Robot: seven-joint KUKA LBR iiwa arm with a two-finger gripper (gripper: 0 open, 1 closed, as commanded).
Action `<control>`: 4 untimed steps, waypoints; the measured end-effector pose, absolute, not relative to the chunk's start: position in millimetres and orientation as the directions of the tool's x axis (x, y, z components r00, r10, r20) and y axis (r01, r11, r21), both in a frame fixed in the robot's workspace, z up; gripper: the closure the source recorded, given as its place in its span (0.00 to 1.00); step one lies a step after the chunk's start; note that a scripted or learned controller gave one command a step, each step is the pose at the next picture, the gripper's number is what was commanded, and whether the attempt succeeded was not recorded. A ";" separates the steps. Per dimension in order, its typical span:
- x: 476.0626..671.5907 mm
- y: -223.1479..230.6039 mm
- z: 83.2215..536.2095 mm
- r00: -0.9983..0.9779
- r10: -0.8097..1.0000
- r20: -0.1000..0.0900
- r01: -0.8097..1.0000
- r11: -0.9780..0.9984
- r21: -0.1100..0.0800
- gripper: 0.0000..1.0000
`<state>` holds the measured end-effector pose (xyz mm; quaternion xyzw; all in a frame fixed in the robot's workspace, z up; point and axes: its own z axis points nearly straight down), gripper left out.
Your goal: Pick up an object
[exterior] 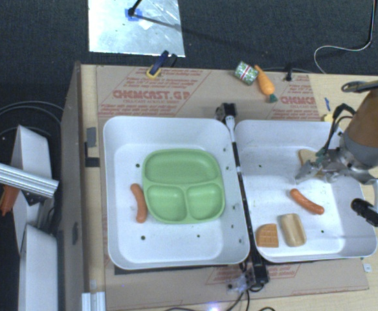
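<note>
Sausage (307, 201) is seen lying in the right bin (357, 248), just below and beside the pincer (312, 169), which is lowered over the bin floor, likely for a grasp; whether it is open or closed cannot be told.
</note>
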<state>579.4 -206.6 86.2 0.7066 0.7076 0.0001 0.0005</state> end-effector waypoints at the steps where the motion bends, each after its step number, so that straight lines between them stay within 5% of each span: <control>1: 637.8 -206.0 85.2 -0.005 1.000 -0.001 1.000 0.005 0.004 0.00; 2: 639.0 -206.4 96.7 -0.007 1.000 -0.003 1.000 0.007 0.007 1.00; 3: 611.6 -131.2 115.5 -0.005 1.000 0.000 1.000 0.005 0.002 1.00; 4: 614.3 -35.9 185.2 -0.004 1.000 0.001 1.000 0.004 0.004 1.00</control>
